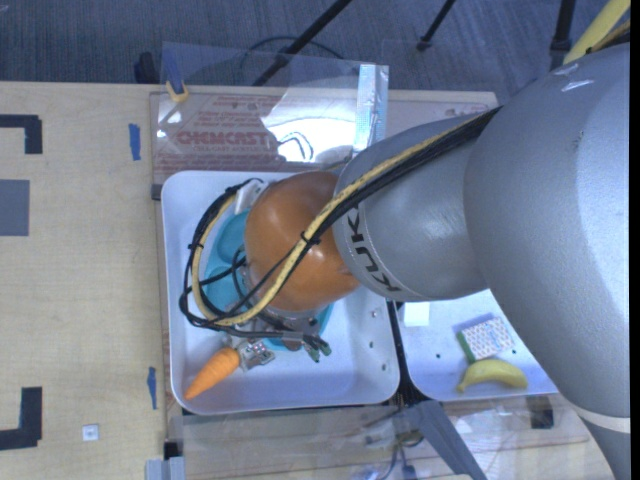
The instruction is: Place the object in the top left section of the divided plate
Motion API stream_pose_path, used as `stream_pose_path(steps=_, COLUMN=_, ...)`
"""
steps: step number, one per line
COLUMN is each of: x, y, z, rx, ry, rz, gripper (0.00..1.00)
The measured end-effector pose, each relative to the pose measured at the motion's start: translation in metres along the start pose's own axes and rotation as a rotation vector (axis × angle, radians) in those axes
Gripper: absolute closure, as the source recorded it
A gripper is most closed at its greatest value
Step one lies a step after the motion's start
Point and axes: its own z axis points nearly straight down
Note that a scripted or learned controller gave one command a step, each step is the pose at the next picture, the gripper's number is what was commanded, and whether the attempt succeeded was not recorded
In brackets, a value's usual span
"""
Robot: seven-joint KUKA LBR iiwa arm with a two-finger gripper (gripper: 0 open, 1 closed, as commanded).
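My arm (480, 218) covers most of the left bin (190, 198), hiding nearly all of the blue divided plate (222, 253) below. My gripper (262, 353) sits at the plate's 6 o'clock edge, touching the stalk end of the toy carrot (212, 373); I cannot tell its opening. A banana (492, 374) lies in the right bin (440, 368).

Single fixed camera, mounted above the bench (70, 268), looking down at a slant. The far edge of the bench lies toward the top of the frame, with dark floor and stand legs beyond it. Left bin (290, 388) sits near frame centre; right bin (440, 363) is partly in view at lower right. The arm (500, 198) enters from the right, close under the lens (it covers much of the frame). No second view, so no overlap.
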Motion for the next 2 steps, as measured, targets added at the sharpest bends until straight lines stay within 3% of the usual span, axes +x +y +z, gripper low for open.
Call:
stream_pose_path(steps=1, x=-0.028, y=-0.011, z=-0.036, rx=-0.008, ry=0.025, rz=-0.03, gripper=1.0)
stream_pose_path(steps=2, x=-0.014, y=-0.005, z=0.006, rx=-0.006, ry=0.007, rz=-0.427, gripper=1.0)
